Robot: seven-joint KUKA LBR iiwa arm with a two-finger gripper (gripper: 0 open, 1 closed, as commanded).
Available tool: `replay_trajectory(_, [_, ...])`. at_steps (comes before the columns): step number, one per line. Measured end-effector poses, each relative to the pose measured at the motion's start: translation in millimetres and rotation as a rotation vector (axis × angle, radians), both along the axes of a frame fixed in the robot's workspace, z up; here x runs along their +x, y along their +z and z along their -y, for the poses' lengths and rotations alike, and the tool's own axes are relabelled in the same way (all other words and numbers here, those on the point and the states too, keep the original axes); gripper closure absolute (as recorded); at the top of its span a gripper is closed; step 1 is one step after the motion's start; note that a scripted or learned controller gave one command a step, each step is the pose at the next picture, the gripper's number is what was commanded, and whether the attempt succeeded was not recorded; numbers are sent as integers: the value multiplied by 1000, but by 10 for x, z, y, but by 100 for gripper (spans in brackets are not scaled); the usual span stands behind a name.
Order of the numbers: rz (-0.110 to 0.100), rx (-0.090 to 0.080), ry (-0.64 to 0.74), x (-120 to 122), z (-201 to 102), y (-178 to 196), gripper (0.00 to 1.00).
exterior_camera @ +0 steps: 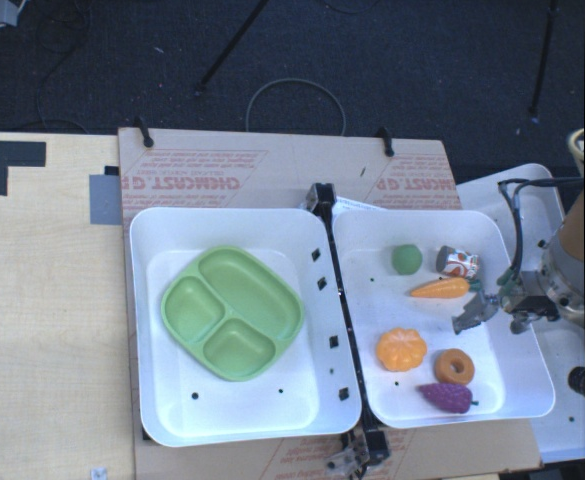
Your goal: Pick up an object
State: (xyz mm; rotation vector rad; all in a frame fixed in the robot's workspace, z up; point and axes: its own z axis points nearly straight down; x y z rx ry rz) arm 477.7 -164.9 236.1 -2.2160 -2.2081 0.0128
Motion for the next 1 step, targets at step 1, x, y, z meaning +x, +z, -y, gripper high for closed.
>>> replay_trajectory(1, [11,-2,3,24,-2,62,0])
